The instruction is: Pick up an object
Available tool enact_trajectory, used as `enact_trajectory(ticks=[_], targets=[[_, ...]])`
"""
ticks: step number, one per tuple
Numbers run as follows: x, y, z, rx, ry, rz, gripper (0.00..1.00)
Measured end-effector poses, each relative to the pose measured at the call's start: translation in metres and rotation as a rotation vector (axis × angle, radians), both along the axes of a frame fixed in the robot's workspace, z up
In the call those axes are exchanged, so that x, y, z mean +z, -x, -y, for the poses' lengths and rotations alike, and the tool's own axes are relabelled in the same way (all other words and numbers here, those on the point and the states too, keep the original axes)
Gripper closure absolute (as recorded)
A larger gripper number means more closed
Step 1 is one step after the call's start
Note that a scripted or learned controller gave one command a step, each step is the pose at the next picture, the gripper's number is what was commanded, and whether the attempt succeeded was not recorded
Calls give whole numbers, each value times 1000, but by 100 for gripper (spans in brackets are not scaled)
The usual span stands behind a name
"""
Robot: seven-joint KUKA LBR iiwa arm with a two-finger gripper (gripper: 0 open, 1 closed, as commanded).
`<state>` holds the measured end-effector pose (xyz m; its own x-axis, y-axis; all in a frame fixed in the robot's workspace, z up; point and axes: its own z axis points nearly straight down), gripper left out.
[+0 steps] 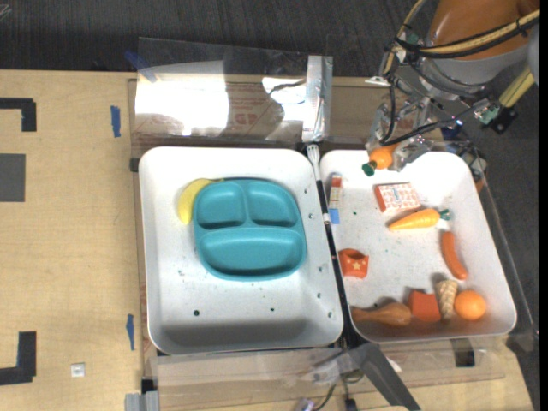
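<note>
The gripper (pixel 402 148) hangs over the far left corner of the right bin (pixel 492 255), beneath the grey and orange arm (pixel 467 24) that enters from the top right. A small orange piece with a green end (pixel 378 158) sits right at the gripper's tip, but whether it is held or merely lies beneath it cannot be told, nor how the gripper is set.

Moving outward, a small printed carton (pixel 397 197) lies just below, then a toy carrot (pixel 417 219) with a green top. Further toward the near edge are a sausage-shaped piece (pixel 454 254), a red block with a yellow mark (pixel 354 264), a brown drumstick-shaped piece (pixel 381 315), a red-brown block (pixel 422 305), a pale ridged piece (pixel 446 296) and an orange ball (pixel 470 305).

The left bin (pixel 163 255) holds a teal divided plate (pixel 248 228) with something yellow (pixel 190 197) tucked under its far left edge.

The risks, as a judgement: the small orange piece lies close to the bin's corner wall, so a finger could strike the rim, or a shallow grip could let the rounded piece slip free on lifting.
</note>
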<state>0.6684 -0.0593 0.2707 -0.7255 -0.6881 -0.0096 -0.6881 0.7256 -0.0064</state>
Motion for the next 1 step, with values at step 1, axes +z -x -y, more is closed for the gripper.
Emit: enact_trajectory(ticks=[1], targets=[[-28, 1, -4, 131, 0, -6, 100]])
